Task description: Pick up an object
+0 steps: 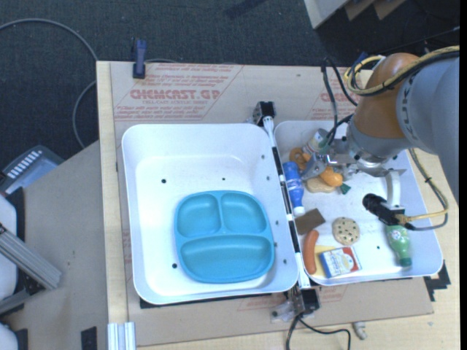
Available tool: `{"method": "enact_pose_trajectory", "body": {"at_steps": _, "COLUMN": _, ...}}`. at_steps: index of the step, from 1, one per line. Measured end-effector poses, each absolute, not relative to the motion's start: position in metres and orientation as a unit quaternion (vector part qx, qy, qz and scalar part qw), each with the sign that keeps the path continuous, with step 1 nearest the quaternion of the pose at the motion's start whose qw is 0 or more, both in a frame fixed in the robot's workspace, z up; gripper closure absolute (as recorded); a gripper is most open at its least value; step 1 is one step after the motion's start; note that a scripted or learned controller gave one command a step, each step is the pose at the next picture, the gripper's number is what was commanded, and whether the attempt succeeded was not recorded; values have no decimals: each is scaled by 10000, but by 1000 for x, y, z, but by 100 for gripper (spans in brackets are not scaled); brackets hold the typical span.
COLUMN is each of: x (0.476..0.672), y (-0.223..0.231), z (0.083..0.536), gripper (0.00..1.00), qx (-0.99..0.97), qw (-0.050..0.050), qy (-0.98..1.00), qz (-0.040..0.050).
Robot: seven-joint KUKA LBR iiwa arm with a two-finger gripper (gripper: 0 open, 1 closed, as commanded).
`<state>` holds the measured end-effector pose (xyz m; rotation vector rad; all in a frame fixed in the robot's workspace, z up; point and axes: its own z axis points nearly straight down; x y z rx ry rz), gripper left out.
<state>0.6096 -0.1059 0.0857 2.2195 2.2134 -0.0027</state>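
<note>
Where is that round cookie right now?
The cookie lies in the right-hand bin, toward its front, just above the small boxed snack and right of the red sausage.

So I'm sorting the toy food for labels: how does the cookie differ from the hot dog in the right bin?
The cookie is round, flat and tan with dark chips; the hot dog is long, narrow and red-orange. The cookie lies out in the bin's middle, while the hot dog lies near the bin's left wall, lengthwise along it. Both rest loose on the floor of the right bin, apart from the gripper.
</note>
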Motion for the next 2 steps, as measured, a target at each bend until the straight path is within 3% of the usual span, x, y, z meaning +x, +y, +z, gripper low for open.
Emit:
{"method": "enact_pose_trajectory", "body": {"at_steps": 1, "x": 610, "y": -103, "z": 96, "gripper": 100, "qx": 7077, "qw": 26, "qy": 7066, "qz": 10}}
{"method": "enact_pose_trajectory", "body": {"at_steps": 2, "x": 589, "y": -50, "z": 185, "gripper": 100, "qx": 7068, "qw": 2, "qy": 7074, "qz": 4}}
